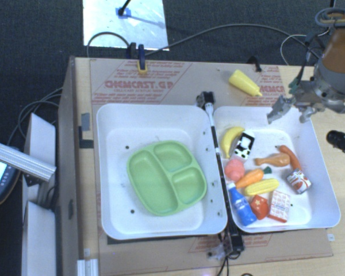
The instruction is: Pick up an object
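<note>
while the grey arm is reaching in from the right, its gripper (pixel 291 110) is hanging above the far right corner of the right bin (pixel 325 209), its two fingers (pixel 276 111) spread apart with nothing between them. every toy is lying below and to the near-left of that released pincer. closest to it are the banana (pixel 230 138) and the black-and-white block (pixel 244 146), both toward the bin's far left part, and the orange drumstick-shaped piece (pixel 273 160) with a red sausage (pixel 290 156) just beside it, nearer the middle. further forward are sitting a pink round toy (pixel 234 168), a carrot (pixel 250 178), a yellow corn piece (pixel 262 187), a blue bottle (pixel 240 206), a small red piece (pixel 260 206), a red-and-white carton (pixel 279 205) and a small can (pixel 299 181), crowded together. none is touching the gripper. a yellow toy (pixel 244 83) is lying on the cardboard beyond the bins, left of the gripper. the left bin (pixel 112 154) is holding a green divided plate (pixel 167 177).
</note>
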Robot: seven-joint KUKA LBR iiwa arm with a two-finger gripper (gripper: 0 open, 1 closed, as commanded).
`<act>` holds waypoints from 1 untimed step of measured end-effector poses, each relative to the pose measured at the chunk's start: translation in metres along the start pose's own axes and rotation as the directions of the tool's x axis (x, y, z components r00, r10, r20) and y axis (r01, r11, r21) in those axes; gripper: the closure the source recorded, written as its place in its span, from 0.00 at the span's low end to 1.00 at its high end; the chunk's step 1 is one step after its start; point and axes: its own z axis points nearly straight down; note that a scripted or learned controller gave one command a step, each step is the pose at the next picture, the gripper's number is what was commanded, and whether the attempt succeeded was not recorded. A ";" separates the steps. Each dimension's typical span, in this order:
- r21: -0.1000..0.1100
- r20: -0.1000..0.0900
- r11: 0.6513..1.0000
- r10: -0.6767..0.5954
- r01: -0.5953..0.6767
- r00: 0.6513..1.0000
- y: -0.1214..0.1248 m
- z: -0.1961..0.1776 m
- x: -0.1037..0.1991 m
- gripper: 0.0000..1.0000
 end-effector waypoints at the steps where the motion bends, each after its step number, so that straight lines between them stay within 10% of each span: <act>1: 0.005 -0.001 1.000 0.002 -0.002 1.000 -0.059 0.135 -0.009 0.00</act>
